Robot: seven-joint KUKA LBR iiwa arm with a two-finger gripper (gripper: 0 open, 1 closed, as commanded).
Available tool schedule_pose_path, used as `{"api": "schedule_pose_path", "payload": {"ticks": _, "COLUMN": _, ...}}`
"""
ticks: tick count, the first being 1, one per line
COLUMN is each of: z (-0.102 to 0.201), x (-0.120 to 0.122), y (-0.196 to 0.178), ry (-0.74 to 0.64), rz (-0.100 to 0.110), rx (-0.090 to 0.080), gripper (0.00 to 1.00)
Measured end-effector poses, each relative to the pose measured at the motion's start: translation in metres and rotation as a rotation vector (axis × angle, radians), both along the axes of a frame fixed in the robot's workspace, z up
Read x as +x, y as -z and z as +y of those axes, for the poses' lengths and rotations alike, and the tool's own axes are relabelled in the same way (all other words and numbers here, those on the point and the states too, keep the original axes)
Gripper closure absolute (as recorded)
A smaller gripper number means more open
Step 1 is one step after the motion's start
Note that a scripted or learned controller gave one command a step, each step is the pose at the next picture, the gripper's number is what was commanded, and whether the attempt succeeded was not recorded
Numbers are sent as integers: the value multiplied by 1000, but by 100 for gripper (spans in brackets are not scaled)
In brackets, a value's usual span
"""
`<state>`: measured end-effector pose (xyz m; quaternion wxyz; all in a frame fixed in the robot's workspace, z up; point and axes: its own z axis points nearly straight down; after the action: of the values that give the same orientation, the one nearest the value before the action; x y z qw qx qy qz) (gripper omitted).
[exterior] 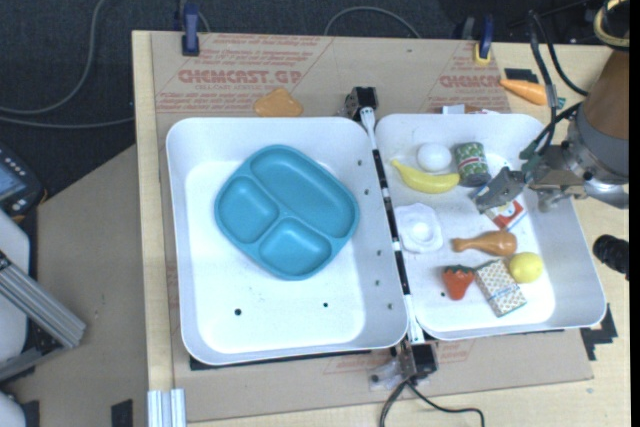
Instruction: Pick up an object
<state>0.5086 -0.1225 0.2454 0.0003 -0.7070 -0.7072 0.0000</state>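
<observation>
Both white bins point(190, 245) are looking like smooth, slightly glossy plastic. The blue divided plate point(286, 211) is showing a matt plastic finish. The bench top point(240, 75) is appearing as brown printed cardboard, flat and dull. The banana point(425, 178) and lemon point(525, 267) are looking like shiny moulded plastic. The gripper point(500, 190) is reading as dull grey metal.

Two shallow white plastic bins: left bin point(200, 315), right bin point(570, 310). One blue three-compartment plate point(287, 210) in the left. In the right, one each: yellow banana point(425, 178), white egg point(434, 156), green can point(469, 160), brown drumstick point(485, 242), yellow lemon point(525, 266), red strawberry point(457, 282), patterned carton point(500, 288).
</observation>
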Motion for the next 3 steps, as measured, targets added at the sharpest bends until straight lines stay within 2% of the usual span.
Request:
{"api": "schedule_pose_path", "payload": {"ticks": 1, "z": 0, "x": -34, "y": 123, "ry": 2, "rz": 14, "rx": 4, "gripper": 0}}
{"api": "schedule_pose_path", "payload": {"ticks": 2, "z": 25, "x": -15, "y": 163, "ry": -2, "rz": 4, "rx": 2, "gripper": 0}}
{"api": "schedule_pose_path", "payload": {"ticks": 3, "z": 28, "x": -31, "y": 161, "ry": 1, "rz": 3, "rx": 2, "gripper": 0}}
